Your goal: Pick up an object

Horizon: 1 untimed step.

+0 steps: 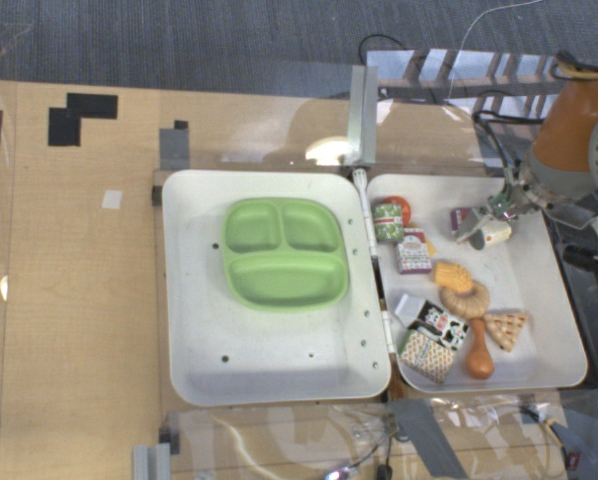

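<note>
Nearest, toys crowd the right bin [569, 358], while the gripper [501, 208], its grip impossible to read, sits low at a small white object [492, 233] far right, apparently mid-grasp; next needs closing and lifting.

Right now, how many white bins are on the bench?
2. The left bin holds a green plate; the right bin holds the small objects.
</note>
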{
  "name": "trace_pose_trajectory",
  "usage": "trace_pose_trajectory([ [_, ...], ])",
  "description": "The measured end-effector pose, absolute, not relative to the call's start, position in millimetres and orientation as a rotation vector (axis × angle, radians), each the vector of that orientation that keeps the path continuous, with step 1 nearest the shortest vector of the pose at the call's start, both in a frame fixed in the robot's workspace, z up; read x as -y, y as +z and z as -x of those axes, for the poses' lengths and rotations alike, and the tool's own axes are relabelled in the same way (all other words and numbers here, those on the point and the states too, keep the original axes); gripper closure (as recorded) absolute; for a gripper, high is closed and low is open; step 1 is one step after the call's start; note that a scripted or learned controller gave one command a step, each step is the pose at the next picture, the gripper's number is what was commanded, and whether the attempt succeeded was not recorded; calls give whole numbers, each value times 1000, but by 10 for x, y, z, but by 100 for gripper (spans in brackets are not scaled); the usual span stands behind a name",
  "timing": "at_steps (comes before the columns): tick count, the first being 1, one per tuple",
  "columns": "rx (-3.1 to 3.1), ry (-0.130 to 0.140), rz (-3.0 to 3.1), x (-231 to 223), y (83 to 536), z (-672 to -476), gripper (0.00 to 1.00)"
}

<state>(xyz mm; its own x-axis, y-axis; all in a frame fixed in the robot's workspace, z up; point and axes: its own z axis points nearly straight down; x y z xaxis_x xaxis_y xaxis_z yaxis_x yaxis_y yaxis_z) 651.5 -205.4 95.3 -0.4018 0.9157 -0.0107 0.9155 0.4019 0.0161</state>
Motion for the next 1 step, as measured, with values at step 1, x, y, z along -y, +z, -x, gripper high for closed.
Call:
trace_pose_trajectory([
  [1,-2490,9,-1904,755,2128,-6569,100],
])
